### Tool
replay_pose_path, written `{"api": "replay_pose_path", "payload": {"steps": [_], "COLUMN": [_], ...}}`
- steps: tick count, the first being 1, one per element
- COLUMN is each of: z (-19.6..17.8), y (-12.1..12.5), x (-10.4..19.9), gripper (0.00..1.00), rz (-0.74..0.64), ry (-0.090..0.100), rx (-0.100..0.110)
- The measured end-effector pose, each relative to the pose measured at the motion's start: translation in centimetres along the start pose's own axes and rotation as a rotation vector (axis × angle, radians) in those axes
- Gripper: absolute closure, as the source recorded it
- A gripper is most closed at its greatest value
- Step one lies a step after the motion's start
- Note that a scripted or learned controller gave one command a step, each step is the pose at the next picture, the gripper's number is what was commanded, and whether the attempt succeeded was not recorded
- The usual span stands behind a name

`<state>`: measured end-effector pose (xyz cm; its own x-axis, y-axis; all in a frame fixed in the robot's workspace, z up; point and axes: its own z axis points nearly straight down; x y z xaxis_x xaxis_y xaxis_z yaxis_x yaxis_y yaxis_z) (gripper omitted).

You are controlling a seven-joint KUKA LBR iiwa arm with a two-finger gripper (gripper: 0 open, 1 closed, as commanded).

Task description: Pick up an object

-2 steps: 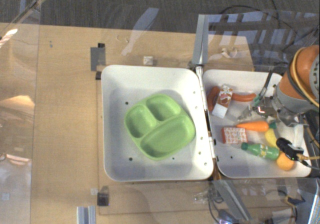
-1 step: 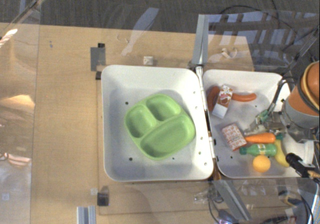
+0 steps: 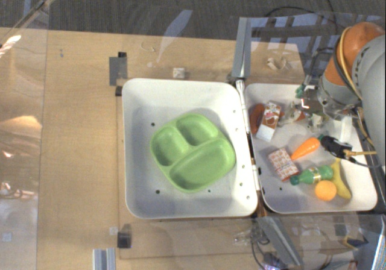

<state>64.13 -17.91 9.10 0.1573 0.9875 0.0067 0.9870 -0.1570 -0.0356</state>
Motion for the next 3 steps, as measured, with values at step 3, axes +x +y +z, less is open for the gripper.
{"api": "replay_pose_path", "payload": {"steps": [3], "z": [0.0], "y": [-0.1], "x": [-0.5], "gripper": [0.0], "rz": [-0.144], "ry": [-0.004], "rx": [0.02]}}
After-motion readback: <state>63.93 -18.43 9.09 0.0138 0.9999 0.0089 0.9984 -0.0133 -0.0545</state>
